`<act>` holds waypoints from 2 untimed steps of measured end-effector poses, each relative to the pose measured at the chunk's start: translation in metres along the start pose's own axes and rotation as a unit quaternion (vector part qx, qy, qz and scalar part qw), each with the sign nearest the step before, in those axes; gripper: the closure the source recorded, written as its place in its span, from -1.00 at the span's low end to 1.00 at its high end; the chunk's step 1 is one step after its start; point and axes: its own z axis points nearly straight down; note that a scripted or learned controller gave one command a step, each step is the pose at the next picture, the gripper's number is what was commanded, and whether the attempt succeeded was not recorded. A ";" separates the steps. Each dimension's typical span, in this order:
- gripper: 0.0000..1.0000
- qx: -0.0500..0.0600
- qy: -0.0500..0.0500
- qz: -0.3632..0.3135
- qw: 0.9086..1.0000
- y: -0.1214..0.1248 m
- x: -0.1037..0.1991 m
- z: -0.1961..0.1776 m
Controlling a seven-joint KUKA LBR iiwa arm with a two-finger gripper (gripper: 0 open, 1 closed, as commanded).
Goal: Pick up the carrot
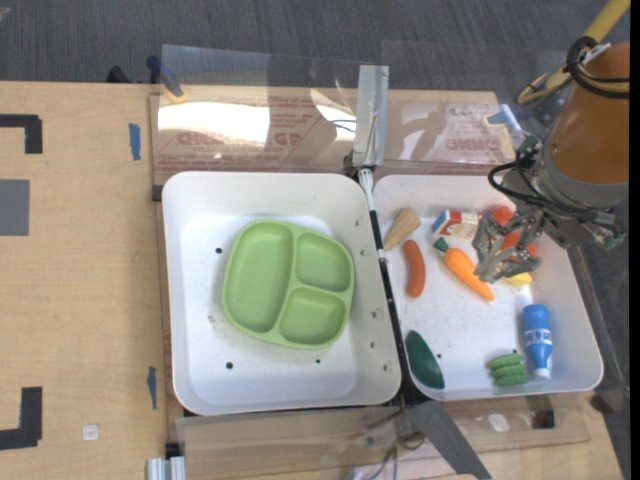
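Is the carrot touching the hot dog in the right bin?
Apart. The camera view shows bare white bin floor between the carrot and the hot dog, which lies to its left.

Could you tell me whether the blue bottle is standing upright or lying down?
Lying down: the blue bottle lies lengthwise on the right bin's floor, beside the green beans.

Green divided plate (288,284) lies centre-left in the left bin (190,208); blue bottle (537,338) stands lower right; sausage (414,268) lies centre-right.
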 end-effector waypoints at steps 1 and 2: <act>1.00 0.002 -0.004 0.001 1.000 -0.001 -0.002 -0.011; 1.00 0.005 -0.009 0.002 1.000 -0.001 -0.005 -0.022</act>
